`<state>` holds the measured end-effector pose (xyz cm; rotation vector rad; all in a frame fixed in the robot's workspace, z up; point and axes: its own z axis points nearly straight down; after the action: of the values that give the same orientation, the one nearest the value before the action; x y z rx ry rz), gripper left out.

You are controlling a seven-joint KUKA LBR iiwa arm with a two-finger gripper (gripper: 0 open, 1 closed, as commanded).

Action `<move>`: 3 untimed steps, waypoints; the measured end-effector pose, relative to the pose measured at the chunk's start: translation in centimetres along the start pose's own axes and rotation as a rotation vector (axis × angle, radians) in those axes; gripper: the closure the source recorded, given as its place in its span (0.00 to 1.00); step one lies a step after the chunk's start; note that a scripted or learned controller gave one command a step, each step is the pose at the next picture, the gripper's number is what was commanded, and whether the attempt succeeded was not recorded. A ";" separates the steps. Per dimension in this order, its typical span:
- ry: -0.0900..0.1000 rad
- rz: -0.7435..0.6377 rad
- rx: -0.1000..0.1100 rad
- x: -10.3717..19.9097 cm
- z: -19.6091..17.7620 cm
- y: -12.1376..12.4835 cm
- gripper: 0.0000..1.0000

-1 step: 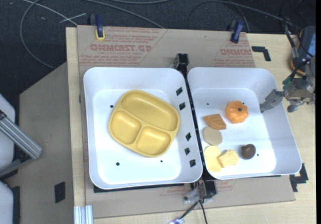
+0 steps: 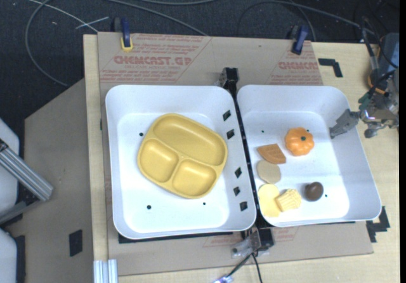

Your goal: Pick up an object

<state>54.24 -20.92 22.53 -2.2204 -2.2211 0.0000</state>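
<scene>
While the gripper hangs at the right bin's far-right rim, nothing visibly held, its spread unreadable, every object remains unpicked.

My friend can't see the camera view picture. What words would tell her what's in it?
A robot gripper hovers at the right bin's upper right edge, above toy foods: an orange pumpkin, a brown wedge, a dark ball and pale yellow pieces. The left bin holds a yellow divided plate.
</scene>
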 end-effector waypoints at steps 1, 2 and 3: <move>0.002 0.000 0.004 -0.3 5.8 0.8 0.00; 0.003 0.001 0.007 -0.4 11.4 -0.3 0.00; 0.004 0.000 0.004 -0.2 14.2 -0.3 0.00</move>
<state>53.93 -21.14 8.33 -2.2159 -2.2176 0.0002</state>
